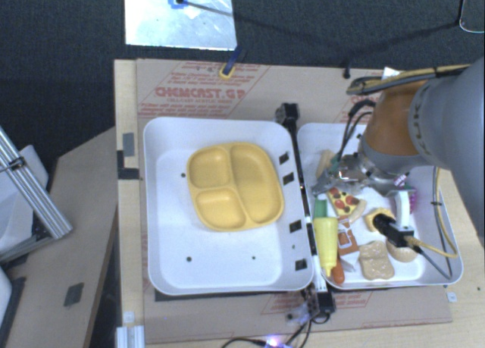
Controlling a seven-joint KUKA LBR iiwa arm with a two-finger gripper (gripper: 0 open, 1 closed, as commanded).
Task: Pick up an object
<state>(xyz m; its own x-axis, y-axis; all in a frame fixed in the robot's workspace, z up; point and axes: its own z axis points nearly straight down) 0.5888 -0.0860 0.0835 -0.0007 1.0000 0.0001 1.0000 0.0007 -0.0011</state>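
The tan tabletop (pixel 91 180) is seen carrying two shallow white plastic bins side by side. The grey arm with an orange band (pixel 424 123) is seen reaching in from the right, over the right bin (pixel 447 263). The left bin (pixel 163 187) is occupied by a yellow three-compartment plastic tray (pixel 233 186) set near its middle.

In the right bin a cluster of toy foods is noted: a yellow squeeze bottle with a green cap (pixel 325 236) lying along the left wall, a pale brown bread slice (pixel 375 260) near the front, and a pizza slice with red dots (pixel 345 203) just beside the bottle.

The metallic pincer (pixel 341 174) is located low over the rear left of the cluster, just above the pizza slice. Whether it is wide or narrow cannot be told; no object is seen held.

Judgement: the approach stage is in hand. A single exposed item should be targeted, likely the pizza slice, with the descent kept clear of the bottle and the bin wall. The flat slice is expected to slip easily, so closure should be made low.
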